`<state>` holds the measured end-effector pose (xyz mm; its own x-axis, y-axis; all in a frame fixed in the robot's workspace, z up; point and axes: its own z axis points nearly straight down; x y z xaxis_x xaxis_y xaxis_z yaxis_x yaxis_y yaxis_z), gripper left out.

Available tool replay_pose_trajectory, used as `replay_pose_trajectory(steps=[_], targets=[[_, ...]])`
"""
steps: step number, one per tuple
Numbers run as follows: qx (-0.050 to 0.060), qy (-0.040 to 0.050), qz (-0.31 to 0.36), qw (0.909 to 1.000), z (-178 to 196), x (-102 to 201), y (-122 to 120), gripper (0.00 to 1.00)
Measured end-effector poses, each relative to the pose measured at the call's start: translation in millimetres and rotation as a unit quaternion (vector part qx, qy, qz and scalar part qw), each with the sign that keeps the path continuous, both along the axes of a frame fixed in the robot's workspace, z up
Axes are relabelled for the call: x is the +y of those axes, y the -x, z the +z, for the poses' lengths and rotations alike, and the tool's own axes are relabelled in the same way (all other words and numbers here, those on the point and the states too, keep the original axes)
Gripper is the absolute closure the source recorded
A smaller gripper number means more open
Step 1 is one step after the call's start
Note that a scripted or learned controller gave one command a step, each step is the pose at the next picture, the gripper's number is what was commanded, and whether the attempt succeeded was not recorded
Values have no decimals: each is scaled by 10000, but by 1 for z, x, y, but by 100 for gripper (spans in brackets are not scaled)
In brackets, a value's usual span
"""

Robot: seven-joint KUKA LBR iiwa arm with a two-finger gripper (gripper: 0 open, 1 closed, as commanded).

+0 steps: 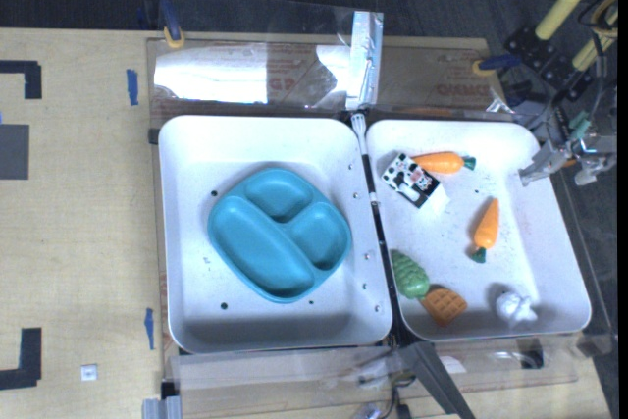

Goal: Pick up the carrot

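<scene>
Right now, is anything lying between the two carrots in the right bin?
In the camera view, only bare white bin floor separates the upper carrot from the lower carrot. The black-and-white patterned block sits left of that stretch.

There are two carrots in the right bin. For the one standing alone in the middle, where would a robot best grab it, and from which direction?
Probably across its thick orange middle, coming straight down. That carrot lies flat, almost upright in the view, green tip toward the bottom, with bare bin floor on both sides, so fingers could close from left and right. The tapered ends look likelier to slip.
</scene>
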<state>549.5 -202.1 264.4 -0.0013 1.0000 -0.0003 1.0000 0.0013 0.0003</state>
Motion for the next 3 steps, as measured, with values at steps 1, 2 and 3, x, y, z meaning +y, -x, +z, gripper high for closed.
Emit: replay_pose_trajectory(steps=[1,2,3], targets=[[-22,-28,138,9999,-161,-5,-8,0],[-29,-3,126,9999,-151,-7,-8,100],[-28,24,2032,9791,-70,-23,35,100]])
